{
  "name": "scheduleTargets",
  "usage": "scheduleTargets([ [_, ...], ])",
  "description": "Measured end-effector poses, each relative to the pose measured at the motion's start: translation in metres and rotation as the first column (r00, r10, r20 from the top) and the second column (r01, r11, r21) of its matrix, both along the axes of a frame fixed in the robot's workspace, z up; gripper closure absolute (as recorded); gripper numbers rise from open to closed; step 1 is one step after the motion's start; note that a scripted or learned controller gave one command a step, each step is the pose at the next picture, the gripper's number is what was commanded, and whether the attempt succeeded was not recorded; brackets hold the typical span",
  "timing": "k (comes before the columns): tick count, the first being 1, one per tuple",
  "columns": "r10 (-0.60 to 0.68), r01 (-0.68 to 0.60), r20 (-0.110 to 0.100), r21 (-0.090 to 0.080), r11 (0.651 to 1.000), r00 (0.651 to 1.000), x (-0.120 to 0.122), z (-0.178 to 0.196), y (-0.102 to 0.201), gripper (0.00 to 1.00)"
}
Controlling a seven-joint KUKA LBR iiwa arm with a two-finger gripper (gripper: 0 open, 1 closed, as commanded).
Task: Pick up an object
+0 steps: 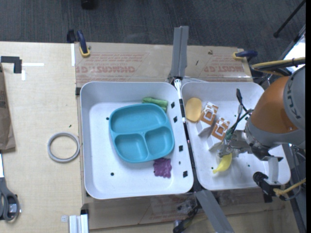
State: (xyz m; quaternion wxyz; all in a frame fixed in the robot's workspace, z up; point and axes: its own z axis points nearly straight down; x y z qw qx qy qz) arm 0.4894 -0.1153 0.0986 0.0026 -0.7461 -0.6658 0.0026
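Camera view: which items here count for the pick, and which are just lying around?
For the pick:
gripper, above the banana
banana, right bin
orange-and-white packet
tan round piece

Lying about:
blue divided tray, left bin
green piece
purple grapes
tape ring, on the bench

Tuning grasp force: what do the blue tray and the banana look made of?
Blue tray: probably rigid moulded plastic, smooth with a slight sheen, three formed compartments. Banana: likely a plastic toy, uniform bright yellow; too small to be sure.

Dark grey carpet floor (146, 8) lies beyond the pale wooden bench (39, 110).
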Motion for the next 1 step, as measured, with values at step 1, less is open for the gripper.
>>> scheduleTargets([
  [1, 0.035, -0.035, 0.005, -0.002, 0.999, 0.999, -0.0005, 0.0871, 0.0060, 1.00],
])
